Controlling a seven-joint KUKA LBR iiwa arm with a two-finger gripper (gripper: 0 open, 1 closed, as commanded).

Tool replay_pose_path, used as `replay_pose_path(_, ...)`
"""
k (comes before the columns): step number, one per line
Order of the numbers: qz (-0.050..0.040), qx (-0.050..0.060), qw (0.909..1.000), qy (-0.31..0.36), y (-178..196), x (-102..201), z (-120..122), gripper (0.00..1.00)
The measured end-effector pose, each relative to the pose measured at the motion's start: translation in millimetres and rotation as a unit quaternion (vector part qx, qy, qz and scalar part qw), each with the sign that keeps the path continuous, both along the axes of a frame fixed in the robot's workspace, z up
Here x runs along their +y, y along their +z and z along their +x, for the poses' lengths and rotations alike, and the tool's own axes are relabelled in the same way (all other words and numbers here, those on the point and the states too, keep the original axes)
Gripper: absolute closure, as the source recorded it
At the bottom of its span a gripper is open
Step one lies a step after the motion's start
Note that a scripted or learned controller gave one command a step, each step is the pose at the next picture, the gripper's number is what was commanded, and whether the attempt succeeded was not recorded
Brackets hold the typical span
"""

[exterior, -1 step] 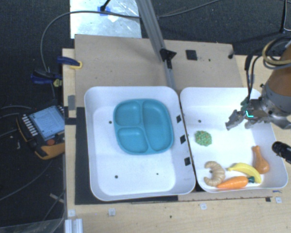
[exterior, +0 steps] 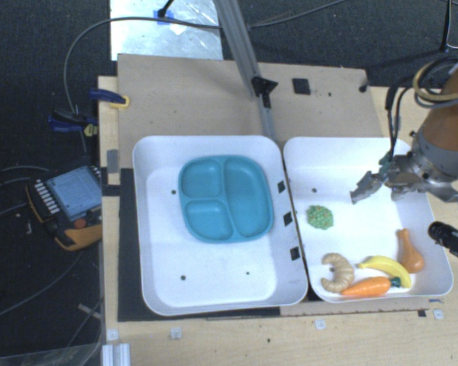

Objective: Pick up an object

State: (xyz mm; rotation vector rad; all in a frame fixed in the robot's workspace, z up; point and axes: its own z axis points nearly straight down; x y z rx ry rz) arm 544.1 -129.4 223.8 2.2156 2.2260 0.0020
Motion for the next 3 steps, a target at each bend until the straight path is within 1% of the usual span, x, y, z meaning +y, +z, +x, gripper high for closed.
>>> replay_pose_path(1, 0.0001, 0.002, 1.0, -0.002, -63, 1, 1, 0.0)
replay_pose_path(2, 0.0002, 0.002, 1.0, -0.001, -115, 7, 10, 0.0)
replay_pose_path(3, 0.0004, -0.01, 1.0, -0.002, -129, 7, 18, 0.0)
